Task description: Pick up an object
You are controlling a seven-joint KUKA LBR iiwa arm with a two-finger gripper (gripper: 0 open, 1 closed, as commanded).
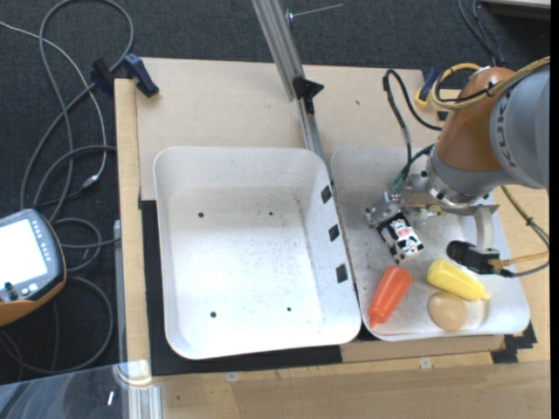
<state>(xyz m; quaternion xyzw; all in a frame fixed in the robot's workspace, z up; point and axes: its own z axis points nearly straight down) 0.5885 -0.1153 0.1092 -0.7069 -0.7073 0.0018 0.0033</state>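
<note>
Hovering my tool (pixel 400 234) low in the right bin (pixel 515 321); I cannot tell its state. The carrot (pixel 389 293), yellow piece (pixel 456 279) and potato-like lump (pixel 449 312) lie close together, so I judge a descent could nudge neighbours aside.

Hand (pixel 400 234) low in right bin (pixel 358 177), above carrot (pixel 389 293).

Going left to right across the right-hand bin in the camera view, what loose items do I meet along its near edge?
Orange carrot-shaped item → tan rounded item, with the yellow item just above it, overlapping in left-right position. The gripper sits farther back, above the carrot.
</note>
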